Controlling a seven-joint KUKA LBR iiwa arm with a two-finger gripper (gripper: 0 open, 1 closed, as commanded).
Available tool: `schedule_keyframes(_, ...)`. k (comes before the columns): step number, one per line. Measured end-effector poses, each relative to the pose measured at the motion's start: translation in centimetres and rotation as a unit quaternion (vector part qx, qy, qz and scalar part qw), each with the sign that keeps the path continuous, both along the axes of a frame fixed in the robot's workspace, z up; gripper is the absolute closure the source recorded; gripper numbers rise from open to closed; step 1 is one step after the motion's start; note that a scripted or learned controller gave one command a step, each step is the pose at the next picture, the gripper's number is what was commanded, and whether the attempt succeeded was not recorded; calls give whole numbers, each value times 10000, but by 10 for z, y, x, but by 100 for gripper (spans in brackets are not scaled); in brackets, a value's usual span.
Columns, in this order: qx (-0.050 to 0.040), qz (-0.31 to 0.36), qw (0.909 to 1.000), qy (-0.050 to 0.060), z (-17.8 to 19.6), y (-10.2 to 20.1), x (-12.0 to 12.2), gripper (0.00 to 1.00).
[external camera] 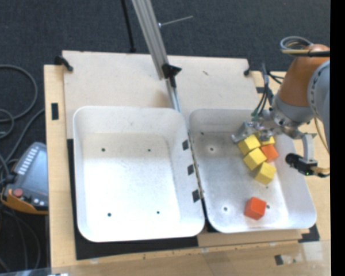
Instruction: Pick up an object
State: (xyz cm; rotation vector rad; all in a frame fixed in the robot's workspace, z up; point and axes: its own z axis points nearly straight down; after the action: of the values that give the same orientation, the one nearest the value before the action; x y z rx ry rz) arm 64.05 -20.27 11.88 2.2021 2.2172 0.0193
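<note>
Over the right bin [293, 211], near its far wall: gripper [259, 132] low above a huddle of yellow blocks [253, 152], an orange block [269, 152] touching them. Cannot tell how wide the claw stands, nor whether anything sits between it. Pickup judged not yet done. Nearer the bin's front rim, well apart from the huddle: a lone orange cube [255, 207], open floor all round. Left bin [80, 119] alongside.

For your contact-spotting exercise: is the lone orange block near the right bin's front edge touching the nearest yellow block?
Apart. The camera view shows bare white bin floor between the orange block and the nearest yellow block.
</note>
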Motion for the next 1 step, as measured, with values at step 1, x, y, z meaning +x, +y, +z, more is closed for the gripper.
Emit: schedule_keyframes(1, 0, -1, 10000, 1, 0, 0, 0, 0)
